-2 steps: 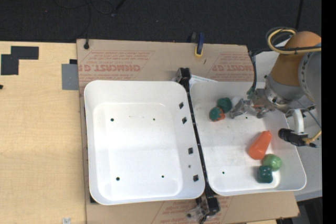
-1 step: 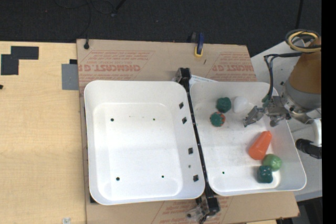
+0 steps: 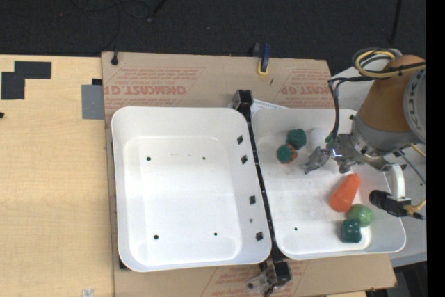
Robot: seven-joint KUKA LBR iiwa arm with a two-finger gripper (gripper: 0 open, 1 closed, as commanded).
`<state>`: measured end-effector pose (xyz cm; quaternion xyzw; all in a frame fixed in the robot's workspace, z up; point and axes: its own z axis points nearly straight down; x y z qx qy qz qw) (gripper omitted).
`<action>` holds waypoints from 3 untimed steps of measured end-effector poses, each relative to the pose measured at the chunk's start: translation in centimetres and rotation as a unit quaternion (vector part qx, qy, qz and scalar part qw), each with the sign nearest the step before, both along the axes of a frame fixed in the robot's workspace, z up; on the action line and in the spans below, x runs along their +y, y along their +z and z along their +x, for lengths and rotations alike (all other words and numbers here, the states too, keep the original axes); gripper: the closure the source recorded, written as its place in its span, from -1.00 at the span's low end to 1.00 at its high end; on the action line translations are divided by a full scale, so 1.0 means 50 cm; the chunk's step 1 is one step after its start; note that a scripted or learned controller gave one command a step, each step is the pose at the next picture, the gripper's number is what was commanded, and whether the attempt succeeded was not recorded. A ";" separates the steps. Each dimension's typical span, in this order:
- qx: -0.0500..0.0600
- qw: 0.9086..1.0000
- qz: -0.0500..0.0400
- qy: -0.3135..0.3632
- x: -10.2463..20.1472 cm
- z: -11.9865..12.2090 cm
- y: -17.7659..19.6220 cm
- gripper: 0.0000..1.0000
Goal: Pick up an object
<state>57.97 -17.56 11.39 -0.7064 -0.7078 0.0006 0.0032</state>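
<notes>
The right bin [image 3: 306, 219] holds several small objects. Two dark green lumps with red bits lie near its back: one [image 3: 297, 138] farther back, one [image 3: 286, 154] just in front of it. An orange carrot-shaped piece [image 3: 344, 193] lies near the bin's right side. In front of it sit a light green ball [image 3: 361, 214] and a teal block [image 3: 350, 231]. My gripper [image 3: 318, 160] hangs low over the bin, right of the green lumps and behind the orange piece. Its fingers look spread with nothing between them.
The left bin [image 3: 182, 188] stands beside the right one, with a black clip-lined divider [image 3: 254, 177] between them. Both rest on a cardboard sheet [image 3: 181, 80]. The arm's orange band [image 3: 386, 97] and cables rise at the right.
</notes>
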 end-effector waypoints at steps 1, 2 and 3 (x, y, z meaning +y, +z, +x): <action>-0.001 1.000 0.000 0.003 0.142 0.108 -0.056 -1.00; 0.000 1.000 -0.003 -0.003 0.024 0.054 -0.053 -1.00; -0.002 1.000 -0.003 -0.002 -0.082 0.043 -0.052 -1.00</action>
